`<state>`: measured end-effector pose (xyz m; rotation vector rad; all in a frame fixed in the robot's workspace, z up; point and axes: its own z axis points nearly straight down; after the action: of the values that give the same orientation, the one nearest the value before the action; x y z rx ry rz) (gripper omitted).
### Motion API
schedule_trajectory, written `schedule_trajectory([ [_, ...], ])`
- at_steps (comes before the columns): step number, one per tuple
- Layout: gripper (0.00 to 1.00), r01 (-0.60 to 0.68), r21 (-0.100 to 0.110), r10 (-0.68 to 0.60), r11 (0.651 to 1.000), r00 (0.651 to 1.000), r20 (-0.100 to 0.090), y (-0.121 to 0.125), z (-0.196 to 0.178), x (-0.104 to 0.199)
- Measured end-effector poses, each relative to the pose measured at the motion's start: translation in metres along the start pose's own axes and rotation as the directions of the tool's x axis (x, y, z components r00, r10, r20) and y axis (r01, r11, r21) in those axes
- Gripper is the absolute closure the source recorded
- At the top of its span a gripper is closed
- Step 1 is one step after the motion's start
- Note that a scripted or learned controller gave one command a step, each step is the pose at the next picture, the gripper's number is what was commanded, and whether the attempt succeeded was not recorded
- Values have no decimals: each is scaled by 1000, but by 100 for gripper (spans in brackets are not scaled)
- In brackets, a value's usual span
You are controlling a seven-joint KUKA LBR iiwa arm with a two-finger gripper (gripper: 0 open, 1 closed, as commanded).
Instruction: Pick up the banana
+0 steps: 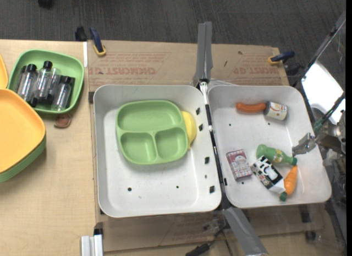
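- Judging from how things lie, the pick has not begun: the yellow banana (190, 128) sits in the left white bin (110, 194), against that bin's right wall, mostly tucked under the right edge of the green three-compartment plastic tray (152, 132), so just a curved yellow sliver shows.
- The two-finger gripper (304, 146) is over the right white bin (247, 194), near its right wall, well apart from the banana; whether it is spread or closed cannot be told at this size, and nothing is seen held.
- What is left, as I judge it: cross the divider between the bins, reach the banana where the tray covers it, grasp and lift.
- The right bin also holds an orange sausage-shaped toy (251, 106) and a small tin can (276, 110) near the far wall, a small pink-edged card packet (238, 164), a green plastic bottle (274, 154), a black-and-white carton (265, 173) and an orange carrot toy (289, 181) at the near right corner.
- Printing on the brown cardboard sheet (137, 62) beyond the bins reads upside down and is too blurred to spell; the packet and can labels are illegible.
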<state>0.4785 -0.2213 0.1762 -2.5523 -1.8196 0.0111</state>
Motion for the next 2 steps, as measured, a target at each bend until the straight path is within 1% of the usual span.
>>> schedule_trajectory([
  [1, 100, 3, 1, -3, 1000, 1000, 1, 1, -8, 0],
  [2, 0, 3, 2, -3, 1000, 1000, 1, 0, -8, 0],
])
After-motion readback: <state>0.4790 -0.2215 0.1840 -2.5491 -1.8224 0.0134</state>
